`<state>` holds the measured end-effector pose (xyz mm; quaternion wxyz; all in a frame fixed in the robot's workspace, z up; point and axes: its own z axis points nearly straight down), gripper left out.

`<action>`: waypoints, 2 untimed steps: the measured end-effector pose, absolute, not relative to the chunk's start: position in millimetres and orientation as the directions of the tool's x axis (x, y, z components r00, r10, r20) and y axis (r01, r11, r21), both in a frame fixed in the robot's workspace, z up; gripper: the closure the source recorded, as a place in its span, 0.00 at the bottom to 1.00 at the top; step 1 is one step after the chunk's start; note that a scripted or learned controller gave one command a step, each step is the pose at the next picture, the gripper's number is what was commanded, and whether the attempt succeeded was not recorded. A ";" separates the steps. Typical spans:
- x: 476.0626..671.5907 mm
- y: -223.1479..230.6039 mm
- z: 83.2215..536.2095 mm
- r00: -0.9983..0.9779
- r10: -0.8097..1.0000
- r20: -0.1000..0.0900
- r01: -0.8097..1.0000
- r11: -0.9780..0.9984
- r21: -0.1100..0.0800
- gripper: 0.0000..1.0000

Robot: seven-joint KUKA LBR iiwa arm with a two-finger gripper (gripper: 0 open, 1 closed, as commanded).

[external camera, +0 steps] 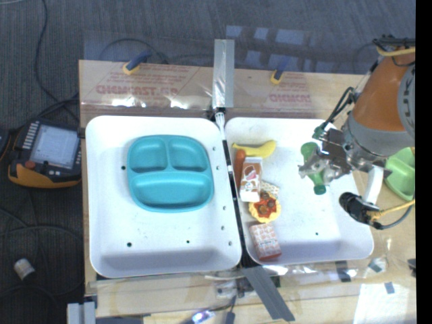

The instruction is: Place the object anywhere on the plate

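The tabletop [101,86] is brown board on dark carpet and carries two white bins. The end effector [322,169] hangs over the right bin [304,235] — finger state cannot be determined. Well to its left: one teal plate [169,173] in the left bin [108,235]. Nearer, also left — one banana [256,149], one carrot [240,163], one pizza [264,208], two packets.

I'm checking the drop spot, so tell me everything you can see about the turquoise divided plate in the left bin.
The turquoise divided plate looks like smooth moulded plastic, a rounded rectangle with three compartments: two smaller ones at the far side, one wide one nearer the camera. It lies flat, roughly centred in the left white bin, touching only the bin floor. Nothing rests on it.
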<state>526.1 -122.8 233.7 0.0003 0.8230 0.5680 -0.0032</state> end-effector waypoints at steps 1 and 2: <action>559.8 -21.5 181.8 0.235 0.972 -0.002 0.972 -0.235 -0.006 1.00; 558.1 40.4 181.8 0.330 0.944 -0.004 0.944 -0.330 -0.006 1.00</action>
